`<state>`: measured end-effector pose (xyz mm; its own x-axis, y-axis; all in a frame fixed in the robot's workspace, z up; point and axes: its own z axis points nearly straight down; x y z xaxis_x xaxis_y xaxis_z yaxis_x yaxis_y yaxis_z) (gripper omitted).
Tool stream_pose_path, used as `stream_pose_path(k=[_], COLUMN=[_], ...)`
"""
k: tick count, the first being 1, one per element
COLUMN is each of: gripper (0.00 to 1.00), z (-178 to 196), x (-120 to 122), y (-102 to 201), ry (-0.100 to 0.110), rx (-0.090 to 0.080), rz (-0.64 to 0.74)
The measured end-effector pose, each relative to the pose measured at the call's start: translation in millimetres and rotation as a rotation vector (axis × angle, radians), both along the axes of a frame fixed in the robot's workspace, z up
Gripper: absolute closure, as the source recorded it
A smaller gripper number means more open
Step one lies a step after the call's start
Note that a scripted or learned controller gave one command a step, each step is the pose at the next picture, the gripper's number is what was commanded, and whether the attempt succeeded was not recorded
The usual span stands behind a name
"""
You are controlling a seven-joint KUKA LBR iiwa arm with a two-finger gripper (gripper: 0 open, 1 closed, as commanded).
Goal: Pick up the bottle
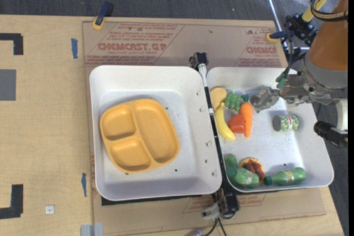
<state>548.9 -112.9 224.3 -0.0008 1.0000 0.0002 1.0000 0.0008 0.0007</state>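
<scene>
The gripper [265,98] is hovering over the back part of the right bin [315,143], just beside the carrot [245,118] and the broccoli [233,101]. Whether its fingers are spread or pressed together I cannot tell; nothing is showing between them.

The bottle [286,176], green with a label around its middle, is lying on its side along the front edge of that bin, near its front right corner. From the gripper it is lying toward the front and a little to the right, well apart. Its long axis is running roughly parallel to the front edge, so the fingers would probably need to close across that axis.

A small can [285,122] is sitting between the two, and more toy food [246,170] is lying just beside the bottle's left end. The left bin [105,85] is carrying a yellow divided plate [139,134].
</scene>
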Motion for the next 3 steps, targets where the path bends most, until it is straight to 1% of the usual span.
stream_pose_path(k=[1, 2, 3], gripper=[0.0, 0.0, 0.0], z=[-39.8, -82.5, -39.8], x=[36.6, 64.2, 10.9], y=[62.0, -18.2, 82.7], ry=[0.001, 0.0, 0.005], rx=[0.0, -0.002, 0.001], rz=[-0.026, -0.045, -0.353])
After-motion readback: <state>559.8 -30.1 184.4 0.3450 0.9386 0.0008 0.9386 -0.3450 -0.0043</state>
